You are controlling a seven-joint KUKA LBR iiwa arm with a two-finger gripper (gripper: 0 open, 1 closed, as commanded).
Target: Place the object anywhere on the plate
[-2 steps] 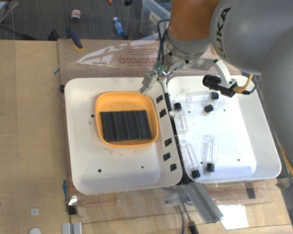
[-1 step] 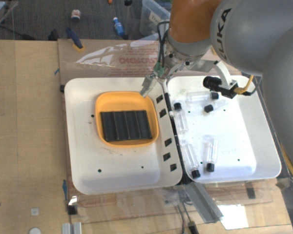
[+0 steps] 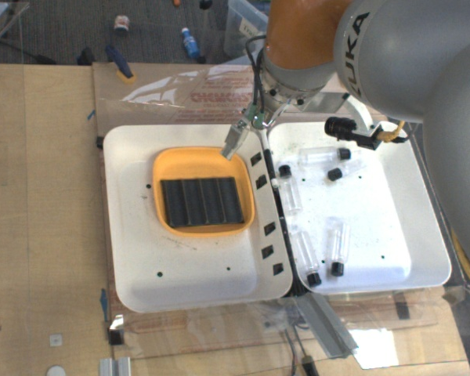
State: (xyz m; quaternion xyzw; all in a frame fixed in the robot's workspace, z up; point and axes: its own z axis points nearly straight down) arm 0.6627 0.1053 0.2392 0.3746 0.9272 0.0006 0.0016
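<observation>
- Near edge of bench: left bin [image 3: 133, 280] front rim bare, white floor open ahead of the plate.
- Right bin [image 3: 392, 249] holds clear tubes w/ black caps: two near front [image 3: 333, 245], others toward its back [image 3: 321, 157].
- Orange plate [image 3: 166, 171] mid-left bin, room on all sides. Black ribbed object [image 3: 202, 202] lies flat on it, inside the rim.
- Gripper [image 3: 236, 141] just over plate's back-right rim, beside the divider betw. bins. One finger visible; can't tell how far open, nothing seen held.
- Arm [image 3: 376, 45] covers back-right corner.
</observation>
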